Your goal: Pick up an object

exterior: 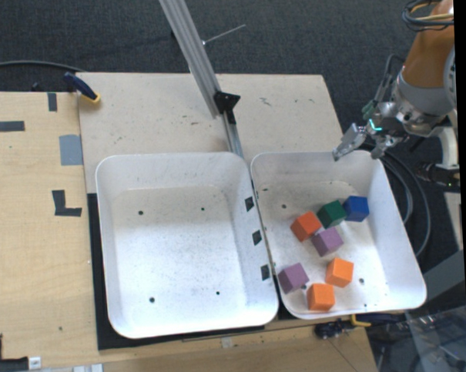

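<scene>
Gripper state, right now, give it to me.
Gripper: above the far right corner of the right bin, nothing between its fingers; open or shut cannot be told.

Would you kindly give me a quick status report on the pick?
Gripper above right bin's far rim, holding nothing. Seven cubes loose in that bin; nearest, blue cube. Nothing in the way.

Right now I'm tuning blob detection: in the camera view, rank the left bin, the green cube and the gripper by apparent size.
1. left bin
2. gripper
3. green cube, though it looks close to the gripper in size.
</scene>
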Motion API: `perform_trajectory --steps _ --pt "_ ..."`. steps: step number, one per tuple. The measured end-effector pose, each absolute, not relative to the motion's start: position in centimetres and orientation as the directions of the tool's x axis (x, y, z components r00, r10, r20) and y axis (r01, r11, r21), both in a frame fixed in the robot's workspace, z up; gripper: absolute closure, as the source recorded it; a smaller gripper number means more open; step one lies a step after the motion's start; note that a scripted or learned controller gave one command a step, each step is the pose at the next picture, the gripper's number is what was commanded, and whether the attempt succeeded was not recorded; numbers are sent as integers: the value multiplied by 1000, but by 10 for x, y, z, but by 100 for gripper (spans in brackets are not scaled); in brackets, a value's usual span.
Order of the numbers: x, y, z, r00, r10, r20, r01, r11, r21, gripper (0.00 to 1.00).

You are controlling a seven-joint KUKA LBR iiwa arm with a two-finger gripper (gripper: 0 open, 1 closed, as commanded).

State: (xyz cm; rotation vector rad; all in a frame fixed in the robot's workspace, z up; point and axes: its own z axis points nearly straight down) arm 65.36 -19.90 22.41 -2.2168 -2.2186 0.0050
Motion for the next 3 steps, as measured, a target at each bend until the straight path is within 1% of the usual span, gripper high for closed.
perform_trajectory --steps 1,2,3 --pt "655 -199 228 -2 1000 -2 1000 2 -2 0" --pt "653 -195 184 -2 1000 0 1000 2 -5 0" --pt "653 -197 119 -2 1000 0 1000 2 -8 0"
